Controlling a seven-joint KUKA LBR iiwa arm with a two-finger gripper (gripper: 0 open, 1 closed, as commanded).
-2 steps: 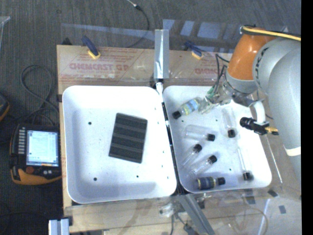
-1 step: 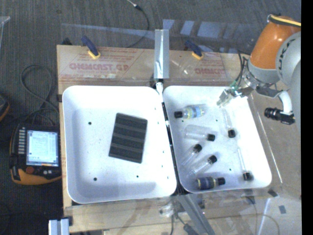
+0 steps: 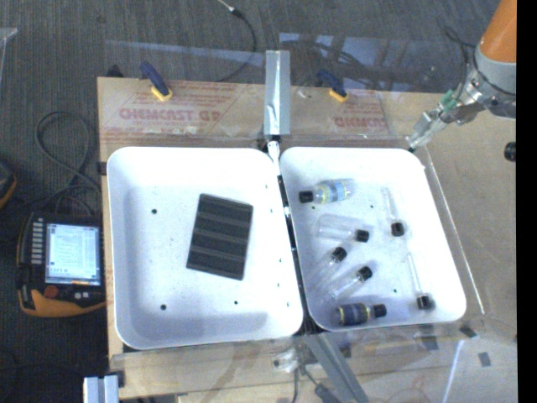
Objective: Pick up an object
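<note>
Looking down at the bench: left bin (image 3: 126, 225) holds one dark ribbed rectangular pad (image 3: 220, 236), lying flat near centre. Right bin (image 3: 436, 225) holds seven small clear vials (image 3: 327, 193) with black caps, scattered; one at the front has dark contents (image 3: 361, 312). Red print on the board behind reads roughly "CHEMCAST GP" (image 3: 168, 113). Gripper (image 3: 436, 122) sits off the right bin's far corner; its state can't be judged.

Illumination is even and moderately bright, diffuse overhead light. Both white bins (image 3: 126, 225) read near overexposed, with grey shading along their inner walls toward 6 o'clock. The dark ribbed block (image 3: 220, 235) casts almost no shadow. The clear vials (image 3: 336, 225) show faint glints and weak outlines. Focus is soft overall; the arm (image 3: 502, 40) at 2 o'clock is blurred.
</note>
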